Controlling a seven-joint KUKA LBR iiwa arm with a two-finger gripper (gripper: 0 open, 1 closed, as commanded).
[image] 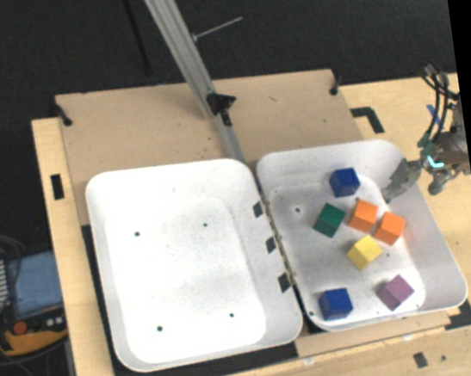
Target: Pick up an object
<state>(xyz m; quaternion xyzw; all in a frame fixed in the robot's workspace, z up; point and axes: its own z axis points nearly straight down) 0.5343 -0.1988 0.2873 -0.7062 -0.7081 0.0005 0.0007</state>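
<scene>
White left bin (pixel 185 259): bare floor, wide open room.
Right bin (pixel 303 173): seven cubes clustered centre to right.
Nearest the gripper: orange cube (pixel 363 215), second orange cube (pixel 390 228), blue cube (pixel 344 181).
Gripper (pixel 416 176): at the right bin's upper-right rim, fingers spread, holding nothing.
Arm: low, reaching in from the right.

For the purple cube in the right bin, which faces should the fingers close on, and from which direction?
Come straight down on the purple cube and close on two opposite side faces. It sits apart from the blue cube and yellow cube, though the bin wall is close, so the sides facing away from the rim probably offer more room.
</scene>
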